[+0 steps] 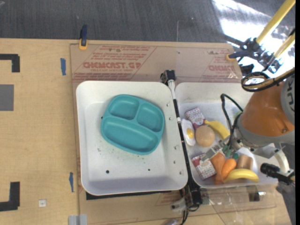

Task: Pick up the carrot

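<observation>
Right bin (pixel 206 102): carrot (pixel 224 167) just beside end effector (pixel 225 150), grip state unclear.

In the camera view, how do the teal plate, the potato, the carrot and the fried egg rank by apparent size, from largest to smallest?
1. teal divided plate, by far the largest
2. carrot, partly covered
3. potato
4. fried egg, partly hidden

The carrot and the potato look close, so their order is unsure.

Gripper (pixel 224 150) low in right bin (pixel 213 100), touching carrot (pixel 224 165).
Teal tray (pixel 132 123) in left bin (pixel 89 139), 9 o'clock.
</observation>
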`<state>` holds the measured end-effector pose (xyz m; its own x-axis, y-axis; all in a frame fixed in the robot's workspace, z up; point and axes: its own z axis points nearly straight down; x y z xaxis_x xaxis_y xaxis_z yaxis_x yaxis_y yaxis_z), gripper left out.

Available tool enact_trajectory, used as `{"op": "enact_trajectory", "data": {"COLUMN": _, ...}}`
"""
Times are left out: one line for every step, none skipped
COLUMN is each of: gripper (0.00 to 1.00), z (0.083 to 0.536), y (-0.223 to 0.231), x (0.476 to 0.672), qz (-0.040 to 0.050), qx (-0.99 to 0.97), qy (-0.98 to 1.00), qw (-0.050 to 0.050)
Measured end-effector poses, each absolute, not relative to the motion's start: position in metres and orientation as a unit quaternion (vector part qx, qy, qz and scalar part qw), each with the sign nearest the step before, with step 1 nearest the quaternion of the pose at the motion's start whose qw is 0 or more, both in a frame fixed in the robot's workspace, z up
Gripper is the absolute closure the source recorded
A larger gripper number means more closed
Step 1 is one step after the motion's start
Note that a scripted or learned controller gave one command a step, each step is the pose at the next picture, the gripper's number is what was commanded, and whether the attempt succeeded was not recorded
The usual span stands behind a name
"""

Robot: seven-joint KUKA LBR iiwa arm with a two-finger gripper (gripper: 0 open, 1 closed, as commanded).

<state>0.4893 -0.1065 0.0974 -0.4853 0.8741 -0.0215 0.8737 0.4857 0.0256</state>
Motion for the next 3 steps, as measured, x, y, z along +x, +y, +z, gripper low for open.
{"op": "enact_trajectory", "data": {"gripper": 0.00, "z": 0.0961, "y": -0.1053, "x": 0.4866, "qz": 0.0044, "qx": 0.561, "qy": 0.828, "qw": 0.012}}
{"op": "enact_trajectory", "data": {"gripper": 0.00, "z": 0.0959, "y": -0.1041, "x": 0.4863, "qz": 0.0037, "qx": 0.567, "qy": 0.823, "qw": 0.012}}
{"op": "enact_trajectory", "data": {"gripper": 0.00, "z": 0.0979, "y": -0.1040, "x": 0.4920, "qz": 0.0048, "qx": 0.449, "qy": 0.893, "qw": 0.021}}
